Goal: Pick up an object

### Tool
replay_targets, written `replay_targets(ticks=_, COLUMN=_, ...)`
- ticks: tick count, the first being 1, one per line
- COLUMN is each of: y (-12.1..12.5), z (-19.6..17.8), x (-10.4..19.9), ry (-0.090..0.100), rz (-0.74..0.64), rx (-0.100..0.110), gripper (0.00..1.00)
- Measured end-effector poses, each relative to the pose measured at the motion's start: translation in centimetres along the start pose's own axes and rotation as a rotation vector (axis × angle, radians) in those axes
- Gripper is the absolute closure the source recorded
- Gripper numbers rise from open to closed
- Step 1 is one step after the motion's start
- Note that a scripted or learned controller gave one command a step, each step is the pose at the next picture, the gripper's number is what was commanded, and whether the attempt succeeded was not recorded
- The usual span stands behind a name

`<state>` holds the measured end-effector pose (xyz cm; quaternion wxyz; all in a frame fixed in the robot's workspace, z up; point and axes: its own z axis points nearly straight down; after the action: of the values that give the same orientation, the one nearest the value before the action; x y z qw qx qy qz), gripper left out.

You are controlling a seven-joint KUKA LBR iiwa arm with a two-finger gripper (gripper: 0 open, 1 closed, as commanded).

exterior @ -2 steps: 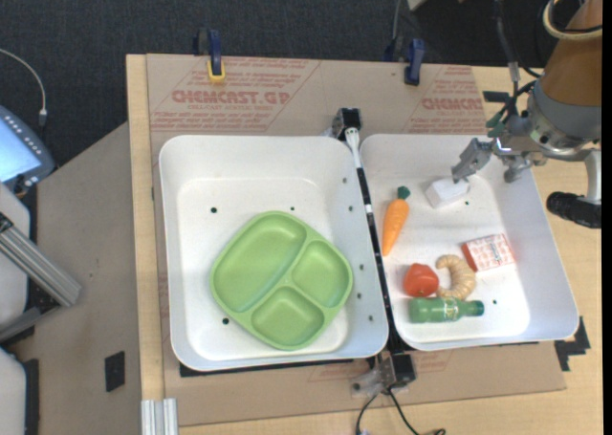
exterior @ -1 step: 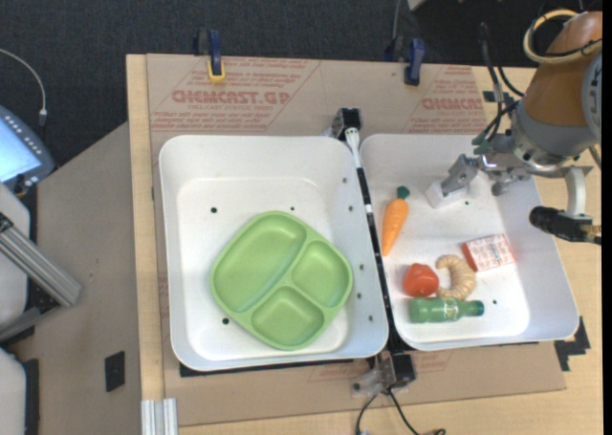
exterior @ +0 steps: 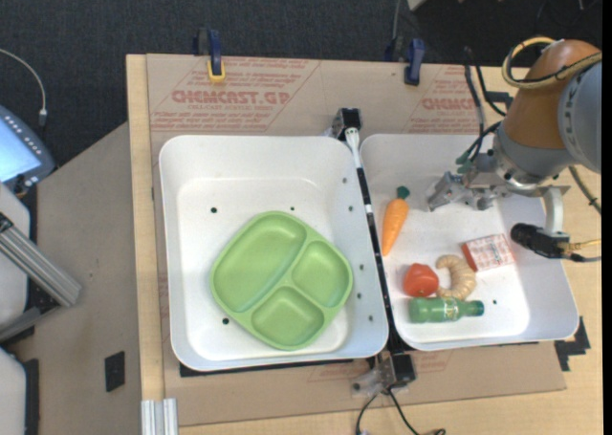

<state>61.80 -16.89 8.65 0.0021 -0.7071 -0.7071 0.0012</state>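
The gripper (exterior: 457, 190) hovers with fingers spread and holding nothing over the right bin (exterior: 545, 323), where a carrot (exterior: 394, 221), tomato (exterior: 420, 280), bottle (exterior: 445, 310) and packet (exterior: 489, 252) lie.

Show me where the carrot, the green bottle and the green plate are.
carrot (exterior: 393, 224), camera view, middle of its orange body.
green bottle (exterior: 440, 310), camera view, middle of its body.
green plate (exterior: 251, 271), camera view, floor of its largest compartment.
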Motion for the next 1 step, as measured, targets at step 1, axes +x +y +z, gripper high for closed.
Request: replay_targets(ticks=1, y=0.13, z=-1.37, x=-0.02, ry=-0.001, rz=0.0, rx=-0.006, gripper=1.0)
